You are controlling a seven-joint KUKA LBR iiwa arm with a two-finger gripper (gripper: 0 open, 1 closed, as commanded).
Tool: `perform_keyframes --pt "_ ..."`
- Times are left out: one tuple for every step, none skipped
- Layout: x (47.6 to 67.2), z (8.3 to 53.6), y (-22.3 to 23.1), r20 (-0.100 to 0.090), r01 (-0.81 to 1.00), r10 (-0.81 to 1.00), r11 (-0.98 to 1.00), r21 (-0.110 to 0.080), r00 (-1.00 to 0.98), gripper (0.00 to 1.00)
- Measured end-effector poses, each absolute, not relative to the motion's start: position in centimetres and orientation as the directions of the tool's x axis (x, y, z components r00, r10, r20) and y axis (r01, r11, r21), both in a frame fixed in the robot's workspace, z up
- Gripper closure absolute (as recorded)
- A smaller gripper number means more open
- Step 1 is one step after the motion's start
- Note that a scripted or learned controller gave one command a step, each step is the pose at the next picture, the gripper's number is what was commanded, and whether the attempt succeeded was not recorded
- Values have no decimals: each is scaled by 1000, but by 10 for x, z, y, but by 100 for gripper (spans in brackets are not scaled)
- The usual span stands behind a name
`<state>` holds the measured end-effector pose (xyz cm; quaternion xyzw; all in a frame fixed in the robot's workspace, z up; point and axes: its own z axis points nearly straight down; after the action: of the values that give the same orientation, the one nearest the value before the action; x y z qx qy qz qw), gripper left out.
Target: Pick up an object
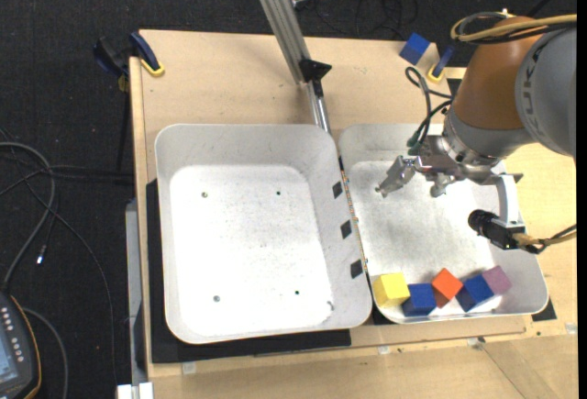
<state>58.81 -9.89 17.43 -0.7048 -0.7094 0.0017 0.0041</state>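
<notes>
The gripper (415, 179) is hovering with fingers spread and nothing between them over the middle of the right bin (367, 149). The yellow block (392, 287), blue blocks (421, 298), orange block (447, 284) and purple block (496, 279) are sitting along that bin's near edge.

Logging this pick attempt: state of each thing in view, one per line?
gripper: open, holding nothing, over the right bin
right bin: holds five blocks along its near edge
yellow block: resting, untouched
orange block: tilted, leaning on the blue blocks
purple block: resting at the corner
left bin: flat on the bench
</notes>
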Motion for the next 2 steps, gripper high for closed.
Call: perform_keyframes --pt "601 151 -106 -1 1000 1000 0 -2 0 0" --pt "539 198 -76 2 1000 1000 2 0 -2 0"
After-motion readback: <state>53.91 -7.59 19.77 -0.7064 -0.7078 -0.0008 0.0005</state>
